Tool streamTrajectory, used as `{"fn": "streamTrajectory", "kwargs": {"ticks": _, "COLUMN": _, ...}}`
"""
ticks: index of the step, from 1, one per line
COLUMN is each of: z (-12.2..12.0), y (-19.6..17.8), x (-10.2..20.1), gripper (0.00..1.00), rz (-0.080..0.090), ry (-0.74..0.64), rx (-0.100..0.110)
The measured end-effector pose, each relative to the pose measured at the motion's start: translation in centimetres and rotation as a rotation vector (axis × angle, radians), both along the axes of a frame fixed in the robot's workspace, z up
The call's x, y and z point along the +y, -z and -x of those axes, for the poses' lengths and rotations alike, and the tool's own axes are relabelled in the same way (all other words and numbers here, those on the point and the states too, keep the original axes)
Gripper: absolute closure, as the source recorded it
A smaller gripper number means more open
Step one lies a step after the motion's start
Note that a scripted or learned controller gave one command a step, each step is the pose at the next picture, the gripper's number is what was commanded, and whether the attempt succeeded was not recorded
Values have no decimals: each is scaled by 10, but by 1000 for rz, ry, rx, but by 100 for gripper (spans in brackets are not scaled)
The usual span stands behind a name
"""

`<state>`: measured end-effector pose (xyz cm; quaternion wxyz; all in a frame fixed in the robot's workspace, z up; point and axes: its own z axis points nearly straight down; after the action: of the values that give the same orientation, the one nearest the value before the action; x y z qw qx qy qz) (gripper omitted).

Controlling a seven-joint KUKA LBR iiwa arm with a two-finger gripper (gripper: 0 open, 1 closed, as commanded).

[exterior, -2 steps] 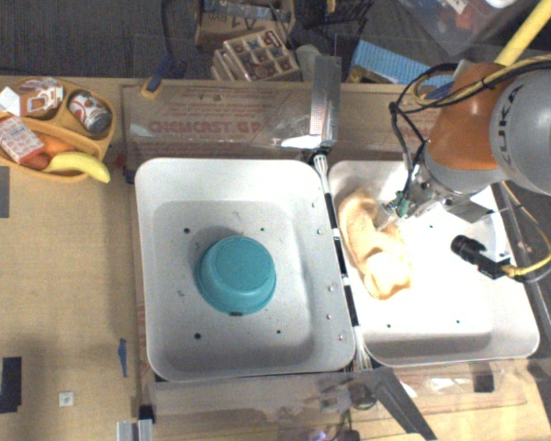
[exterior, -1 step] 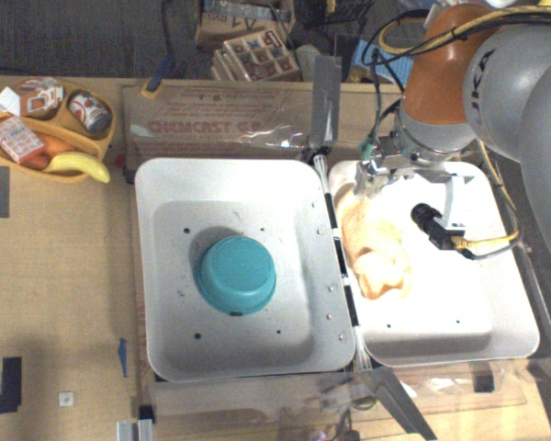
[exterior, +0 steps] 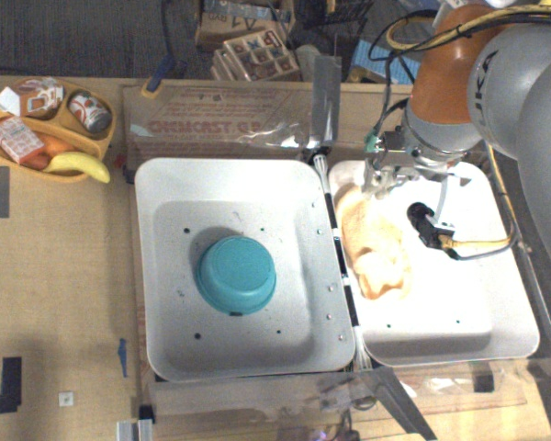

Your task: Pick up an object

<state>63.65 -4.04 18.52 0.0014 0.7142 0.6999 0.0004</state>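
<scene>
A teal bowl (exterior: 237, 274) sits upside down in the middle of the left bin (exterior: 165, 191). In the right bin (exterior: 477, 329) a pale orange, crumpled soft object (exterior: 375, 242) lies against the left wall. My gripper (exterior: 382, 184) hangs at the bin's far left corner, just above the top end of that soft object. The wrist body hides its tips.
An orange tray (exterior: 9, 159) with a banana (exterior: 78, 163) and food packets rests on the bench at far left. A clear plastic bag (exterior: 220, 127) lies behind the left bin. A black cable plug (exterior: 427, 223) dangles over the right bin beside the gripper.
</scene>
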Motion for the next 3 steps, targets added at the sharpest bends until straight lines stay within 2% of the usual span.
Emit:
{"fn": "streamTrajectory", "kwargs": {"ticks": 1, "z": 0, "y": 0, "x": 0, "gripper": 0, "rz": 0, "ry": 0, "rx": 0}}
{"fn": "streamTrajectory", "kwargs": {"ticks": 2, "z": 48, "y": 92, "x": -86, "gripper": 0, "rz": 0, "ry": -158, "rx": -11}}
{"fn": "streamTrajectory", "kwargs": {"ticks": 3, "z": 46, "y": 80, "x": -86, "gripper": 100, "rz": -1, "ry": -154, "rx": -19}}
